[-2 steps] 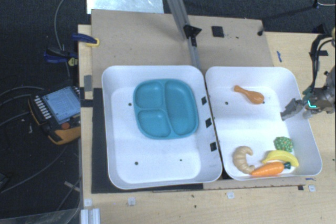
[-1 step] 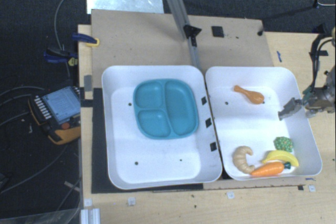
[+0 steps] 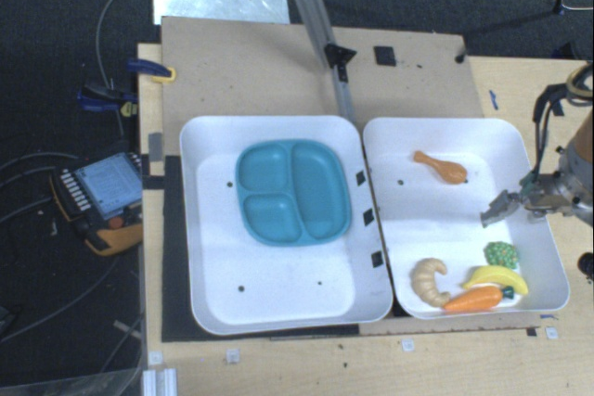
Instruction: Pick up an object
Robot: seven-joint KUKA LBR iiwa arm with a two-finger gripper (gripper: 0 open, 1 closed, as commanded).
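Observation:
The right bin (image 3: 399, 199) holds several toy foods. A tan drumstick (image 3: 441, 166) lies near its back. Along the front sit a beige croissant (image 3: 429, 280), an orange carrot (image 3: 473, 299), a yellow banana (image 3: 497, 278) and a green broccoli piece (image 3: 501, 253). My gripper (image 3: 494, 210) hangs over the bin's right side, a little above and left of the broccoli, with nothing visibly held. The arm enters from the right edge.
The left bin (image 3: 213, 292) holds a blue divided plate (image 3: 293, 192). A grey pole (image 3: 311, 5) slants in from the top to the bins' back. A handheld device (image 3: 102, 199) and cables lie on the floor to the left.

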